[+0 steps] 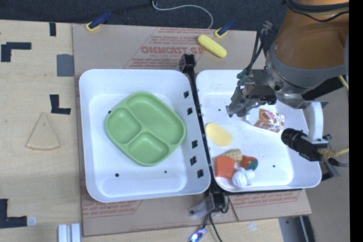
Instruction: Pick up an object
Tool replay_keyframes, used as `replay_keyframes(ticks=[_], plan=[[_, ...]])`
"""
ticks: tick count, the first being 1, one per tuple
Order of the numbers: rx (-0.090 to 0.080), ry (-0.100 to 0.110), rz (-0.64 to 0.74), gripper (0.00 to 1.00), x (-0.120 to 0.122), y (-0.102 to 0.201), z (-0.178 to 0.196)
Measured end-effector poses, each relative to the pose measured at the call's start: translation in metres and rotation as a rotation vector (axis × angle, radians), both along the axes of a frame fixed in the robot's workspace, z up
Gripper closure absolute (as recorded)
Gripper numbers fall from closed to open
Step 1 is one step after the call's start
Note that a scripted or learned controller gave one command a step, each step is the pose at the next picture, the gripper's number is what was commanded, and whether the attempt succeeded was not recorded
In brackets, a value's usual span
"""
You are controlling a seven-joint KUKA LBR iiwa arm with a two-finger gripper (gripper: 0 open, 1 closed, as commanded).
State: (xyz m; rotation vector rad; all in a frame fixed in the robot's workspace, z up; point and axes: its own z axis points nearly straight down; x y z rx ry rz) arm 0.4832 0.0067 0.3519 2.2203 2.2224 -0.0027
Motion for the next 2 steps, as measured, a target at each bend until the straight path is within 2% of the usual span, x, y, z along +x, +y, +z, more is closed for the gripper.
replay_keyframes(ticks=[1, 2], plan=[[0.001, 0.0, 0.001, 1.0, 0.0, 0.058, 0.021], [0.001, -0.001, 0.003, 1.0, 0.0, 0.084, 0.061]])
